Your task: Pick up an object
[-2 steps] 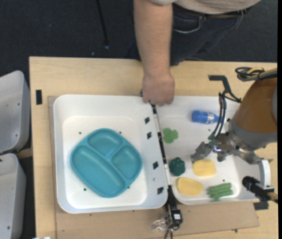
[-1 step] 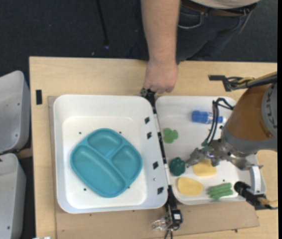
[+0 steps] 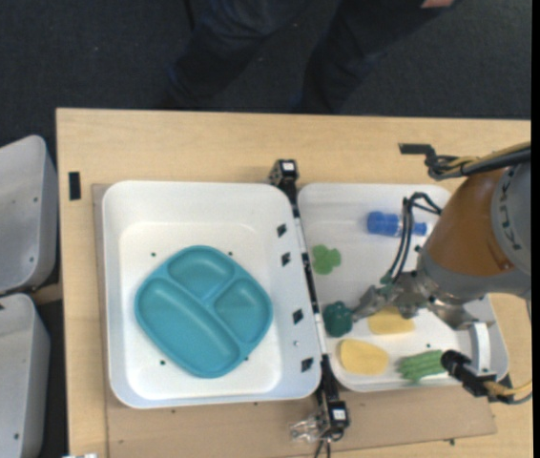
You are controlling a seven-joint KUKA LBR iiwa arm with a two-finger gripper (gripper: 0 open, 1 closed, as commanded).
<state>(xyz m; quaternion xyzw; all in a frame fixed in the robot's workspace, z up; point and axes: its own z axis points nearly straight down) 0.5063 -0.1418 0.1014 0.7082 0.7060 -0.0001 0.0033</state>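
Observation:
My gripper [image 3: 377, 301] is down in the right bin [image 3: 346, 198], reaching in from the right under the orange-banded wrist [image 3: 466, 232]. Its tip sits just right of a dark green object [image 3: 337, 319] and just above a small yellow piece [image 3: 390, 324]. Whether it touches either one cannot be made out. A larger yellow object [image 3: 363, 356] and a bright green object [image 3: 421, 365] lie near the bin's front edge. A blue object [image 3: 382, 222] rests at the back, and a small light green object [image 3: 324, 259] lies near the left wall.
The left bin [image 3: 117, 256] holds a teal divided plate [image 3: 203, 309]. Black cables loop beside the wrist over the right bin. Clips sit along the divider between the bins. The wooden bench [image 3: 175, 146] surrounds both bins.

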